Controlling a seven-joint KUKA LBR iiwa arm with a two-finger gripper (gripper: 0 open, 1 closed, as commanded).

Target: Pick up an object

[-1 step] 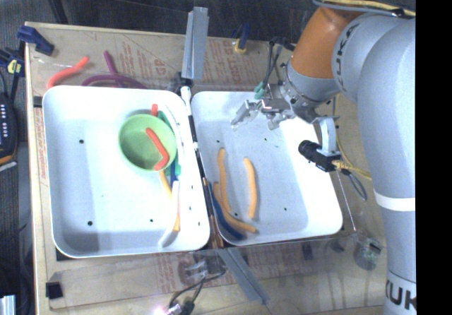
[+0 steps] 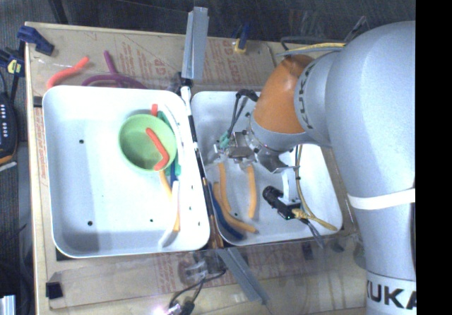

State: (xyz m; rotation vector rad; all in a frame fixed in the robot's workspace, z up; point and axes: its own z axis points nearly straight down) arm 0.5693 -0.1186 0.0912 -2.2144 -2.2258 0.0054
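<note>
While the arm reached into the right bin [image 2: 325,225], its gripper [image 2: 236,145] hung low above orange strips [image 2: 251,190]; how it stood was unclear. A green bowl [image 2: 145,143] sat in the left bin [image 2: 78,186].

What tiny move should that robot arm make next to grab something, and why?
Probably lower a little toward the orange strips in the right bin. The hand hangs just above them with nothing visibly held, so they look the nearest pick; the green bowl lies in the other bin.
</note>
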